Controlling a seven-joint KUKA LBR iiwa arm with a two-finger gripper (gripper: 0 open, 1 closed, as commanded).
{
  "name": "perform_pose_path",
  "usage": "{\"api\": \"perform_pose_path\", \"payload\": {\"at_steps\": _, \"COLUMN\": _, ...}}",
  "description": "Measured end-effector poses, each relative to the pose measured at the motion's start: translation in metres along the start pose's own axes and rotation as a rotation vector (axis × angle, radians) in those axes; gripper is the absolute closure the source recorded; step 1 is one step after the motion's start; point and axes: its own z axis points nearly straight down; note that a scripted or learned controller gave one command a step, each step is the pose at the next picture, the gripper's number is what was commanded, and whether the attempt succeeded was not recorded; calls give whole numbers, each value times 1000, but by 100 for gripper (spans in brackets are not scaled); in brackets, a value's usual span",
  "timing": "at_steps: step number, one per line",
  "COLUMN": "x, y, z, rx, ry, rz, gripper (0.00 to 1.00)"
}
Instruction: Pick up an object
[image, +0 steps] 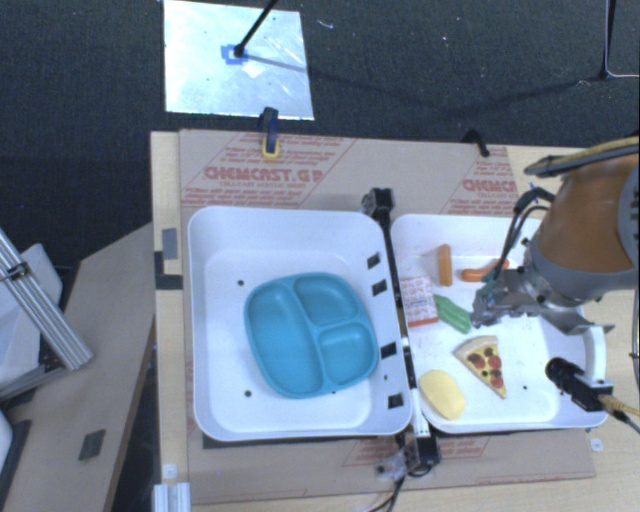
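Far left of my gripper (490, 302), whose state I cannot tell, "CHEMCAST GP" repeats across the brown board (300, 165) under the bins, while the pizza slice (483, 362) lies just below it in the right bin (520, 415).

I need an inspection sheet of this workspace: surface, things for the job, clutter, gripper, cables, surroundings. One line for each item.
Surface: bench covered with printed cardboard, bearing the left bin and the right bin side by side.
Job's things: in the right bin, a pizza slice, a yellow lump, a green piece, an orange sausage, a red-and-white card and an orange piece partly behind the arm.
Clutter: blue divided plate in the left bin.
Gripper: gripper low over the right bin beside the green piece; finger state cannot be told.
Cables: black cable along the arm; wires at the front edge.
Surroundings: dark carpet, a metal sheet, a metal rail at left.
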Motion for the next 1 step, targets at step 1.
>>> {"api": "perform_pose_path", "payload": {"at_steps": 1, "x": 1, "y": 4, "z": -44, "rx": 1, "ry": 0, "rz": 0, "gripper": 100}}
